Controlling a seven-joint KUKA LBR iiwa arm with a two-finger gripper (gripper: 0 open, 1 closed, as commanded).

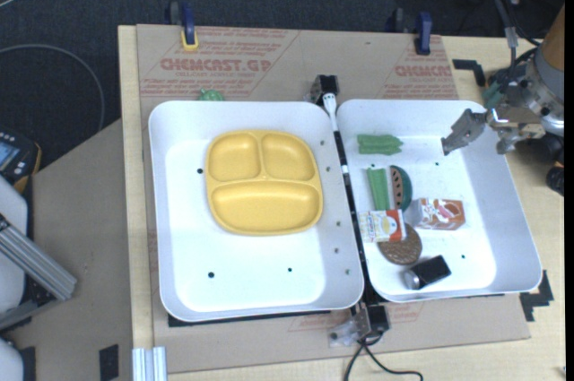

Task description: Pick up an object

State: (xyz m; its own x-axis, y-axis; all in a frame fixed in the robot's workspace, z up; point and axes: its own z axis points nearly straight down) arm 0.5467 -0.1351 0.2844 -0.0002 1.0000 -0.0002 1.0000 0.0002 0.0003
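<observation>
Robot hand (pixel 466 131), grip state impossible to tell, over right bin (pixel 502 191) beside green block (pixel 378 143); packed items (pixel 404 222) lower in the bin, touching, so likely slip or double grab from crowding.

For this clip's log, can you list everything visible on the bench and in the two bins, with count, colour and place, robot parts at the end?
left bin: 1, white, left half of bench
right bin: 1, white, right half of bench
divided plate: 1, yellow, three compartments, in left bin toward the back
green block: 1, green, back of right bin
green stick: 1, green, right bin, near its left wall
small carton: 1, white with red and green, right bin, centre
packet: 1, white and red-brown, right of the carton
brown disc: 1, brown, in front of the carton
black item: 1, black, front of right bin
clamps: 2, blue, bench's back edge
hand: 1, grey, over right bin's back right
</observation>
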